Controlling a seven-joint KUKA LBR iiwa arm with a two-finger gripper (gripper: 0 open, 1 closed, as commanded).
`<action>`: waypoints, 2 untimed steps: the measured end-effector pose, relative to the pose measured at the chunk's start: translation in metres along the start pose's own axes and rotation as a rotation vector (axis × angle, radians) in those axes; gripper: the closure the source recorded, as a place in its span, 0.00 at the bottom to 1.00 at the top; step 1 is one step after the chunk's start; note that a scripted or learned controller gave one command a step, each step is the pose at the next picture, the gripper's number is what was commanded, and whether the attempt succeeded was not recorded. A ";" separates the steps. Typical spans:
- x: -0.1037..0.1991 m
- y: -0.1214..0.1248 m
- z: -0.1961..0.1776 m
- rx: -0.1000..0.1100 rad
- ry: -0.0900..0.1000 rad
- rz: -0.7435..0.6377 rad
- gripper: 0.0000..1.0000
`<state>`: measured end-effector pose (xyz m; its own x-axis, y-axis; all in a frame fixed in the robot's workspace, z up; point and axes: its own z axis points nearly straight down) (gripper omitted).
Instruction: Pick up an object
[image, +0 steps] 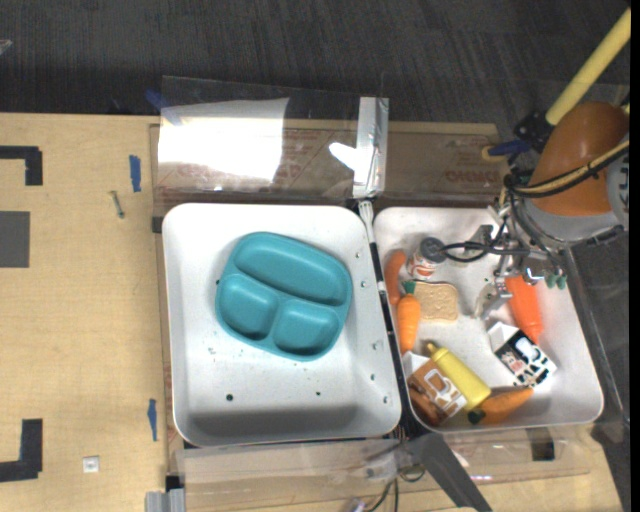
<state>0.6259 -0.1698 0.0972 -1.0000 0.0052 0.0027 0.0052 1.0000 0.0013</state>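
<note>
Two bins (180, 300), gripper (503, 285) beside carrot (526, 310)

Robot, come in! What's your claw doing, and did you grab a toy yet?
Gripper low in right bin, fingers unclear. Beside orange carrot, grab not confirmed. Toys crowd close.

The arm (585, 165) has a rounded orange band, glossy, with a pale grey shell just below and to its right. Black cables (560, 180) loop across the orange part, and one thin yellow-green cable runs with them. A long yellow tube (595, 60) slants away from the top of the band toward the upper corner. Below the band the wrist narrows into a dark metal cluster of brackets and small silvery parts, with thin wires trailing from it. The gripper (500, 290) is grey metal, small and slender.
</note>
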 end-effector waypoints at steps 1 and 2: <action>0.047 -0.045 0.009 0.002 -0.010 0.105 0.00; 0.042 -0.044 -0.005 0.005 -0.023 0.102 1.00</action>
<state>0.5834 -0.2134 0.1023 -0.9941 0.1067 -0.0206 0.1068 0.9943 -0.0031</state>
